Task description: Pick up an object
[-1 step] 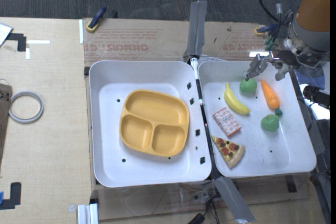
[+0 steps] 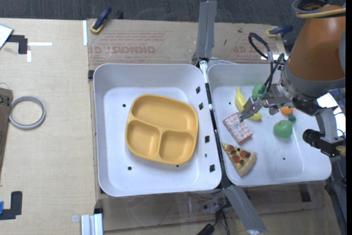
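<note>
Over right bin (image 2: 308,170), fingers (image 2: 254,109) slightly parted, holding nothing, pink box (image 2: 237,127) just below, banana (image 2: 240,99) beside

Flat brown cardboard sheet (image 2: 159,41) behind bins, 12 o'clock: red print, upside-down, reads roughly "CHEMCAST GP". Other print illegible.

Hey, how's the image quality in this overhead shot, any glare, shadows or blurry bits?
In the camera view the light is even and soft; the yellow three-compartment plastic plate throws barely any shadow on the left white bin. The orange-banded grey arm looms large and slightly soft at the right. A bright patch glares beside it on the right white bin. The toy pizza slice reads sharp.
</note>
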